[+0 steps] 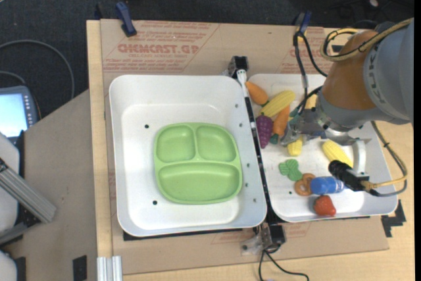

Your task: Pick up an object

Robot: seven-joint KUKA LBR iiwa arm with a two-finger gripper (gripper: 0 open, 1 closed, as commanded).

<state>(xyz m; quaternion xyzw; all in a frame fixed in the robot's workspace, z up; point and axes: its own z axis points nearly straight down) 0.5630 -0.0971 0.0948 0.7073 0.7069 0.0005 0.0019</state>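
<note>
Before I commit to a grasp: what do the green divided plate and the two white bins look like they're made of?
Green divided plate: likely moulded plastic, matte to satin, judging by its uniform colour and soft rounded dividers. Left bin and right bin: apparently thin formed white plastic, slightly glossy, with rounded corners and smooth rims. Neither can be confirmed by sight alone.

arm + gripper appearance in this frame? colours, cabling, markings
The arm is bulky and rounded, grey, with an orange band above the wrist. Below the band the wrist narrows to a grey flange, then to the dark gripper. Black cables loop along the arm's outside and trail by the bin. No markings legible.
</note>
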